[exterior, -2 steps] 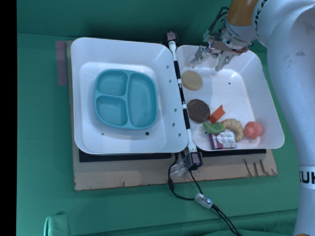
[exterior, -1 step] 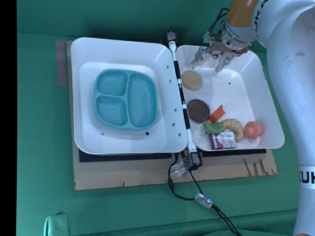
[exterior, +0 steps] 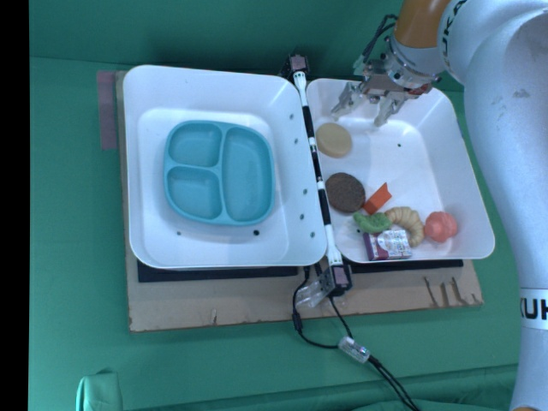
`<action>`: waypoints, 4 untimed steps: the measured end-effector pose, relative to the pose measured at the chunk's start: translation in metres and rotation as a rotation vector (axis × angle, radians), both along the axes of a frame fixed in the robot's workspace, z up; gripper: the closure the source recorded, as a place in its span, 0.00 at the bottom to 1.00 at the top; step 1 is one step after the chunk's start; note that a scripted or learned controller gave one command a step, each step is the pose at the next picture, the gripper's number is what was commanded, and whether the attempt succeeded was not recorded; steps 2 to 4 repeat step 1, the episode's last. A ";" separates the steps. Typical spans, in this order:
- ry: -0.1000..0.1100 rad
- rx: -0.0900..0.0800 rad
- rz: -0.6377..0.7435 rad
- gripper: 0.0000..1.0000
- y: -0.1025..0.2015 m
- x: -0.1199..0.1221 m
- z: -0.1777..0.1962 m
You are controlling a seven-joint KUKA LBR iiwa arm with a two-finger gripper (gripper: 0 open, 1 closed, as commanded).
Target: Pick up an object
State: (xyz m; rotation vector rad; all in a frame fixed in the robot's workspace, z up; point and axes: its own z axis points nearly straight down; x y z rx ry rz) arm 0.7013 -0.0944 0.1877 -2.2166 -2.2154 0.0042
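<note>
My gripper hangs over the back of the right bin, open, with nothing between its fingers. Just below and left of it lies a tan round cookie. Nearer the front sit a dark brown round patty, an orange carrot piece, a green vegetable, a croissant, a red tomato-like piece and a small printed packet.
The left bin holds a teal three-compartment plate. A black-and-white divider bar runs between the bins. Cables trail off the bench's front edge. The arm's grey body covers the right side.
</note>
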 end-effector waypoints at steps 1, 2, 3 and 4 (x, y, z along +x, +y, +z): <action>0.000 0.000 0.002 0.00 -0.001 0.000 -0.001; 0.000 0.000 0.002 0.00 -0.001 0.000 -0.001; 0.000 0.000 0.002 0.00 -0.001 0.000 -0.001; 0.000 0.000 0.002 0.00 -0.001 0.000 -0.001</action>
